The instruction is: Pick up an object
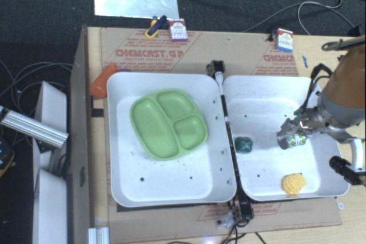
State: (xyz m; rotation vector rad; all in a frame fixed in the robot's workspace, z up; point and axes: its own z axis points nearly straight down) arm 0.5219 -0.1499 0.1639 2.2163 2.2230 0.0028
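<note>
In the right bin (269, 194), a yellow corn cob (293, 183) lies nearest the front wall; a dark green lump (244, 144) sits further back near the left wall; right of it the gripper (290, 139) hovers, grip state unclear; beyond the left wall rests a green divided plate (168, 123).

Grey arm with orange band entering from 3 o'clock, wrist angled down toward 8 o'clock. The gripper (291, 138) sits at the arm's lower-left end, right of frame centre; its finger state is not resolvable.
</note>
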